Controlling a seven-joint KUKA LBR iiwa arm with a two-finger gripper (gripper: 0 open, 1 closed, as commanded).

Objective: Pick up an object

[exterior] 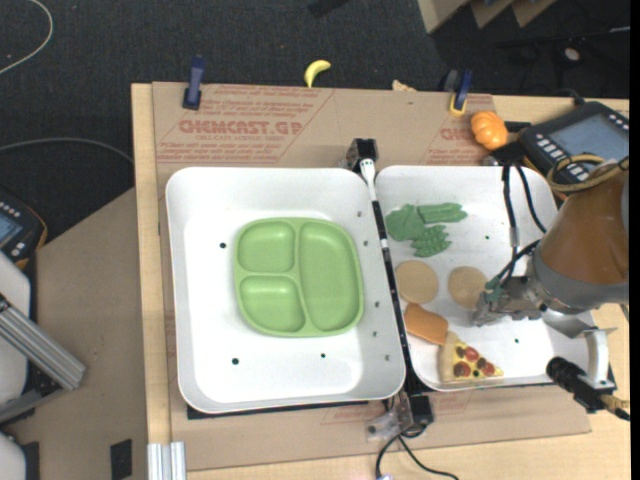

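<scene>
Bench [250,128]: brown board surface carrying two shallow white bins side by side; printed red lettering runs along its far edge.
Blue clamp [193,83]: on the far edge of the bench, toward the left corner.
Left bin [200,368]: white, shallow, rounded corners; it touches the right bin along the centre seam.
Green tray [298,275]: light green, three compartments, lying flat near the middle of the left bin; all three compartments show bare plastic.
Yellow piece [317,70]: small and curved, just beyond the far edge of the bench.
Right bin [500,183]: white, shallow; it holds all the loose items.
Green leafy item [424,223]: dark green, in the far left part of the right bin.
Tan discs: two round flat pieces near the bin's centre, one on the left [417,281], one on the right [465,284], slightly apart.
Orange piece [427,323]: oblong, just in front of the left disc, near the centre seam.
Pizza slice [467,360]: triangular, at the near edge of the right bin.
Gripper [497,303]: low over the right bin, just beside the right disc; finger state cannot be determined, and no item is visibly between the fingers.
Arm [590,248]: orange band above the wrist, entering from the right.
Orange round object [488,128]: on the bench beyond the right bin.
</scene>
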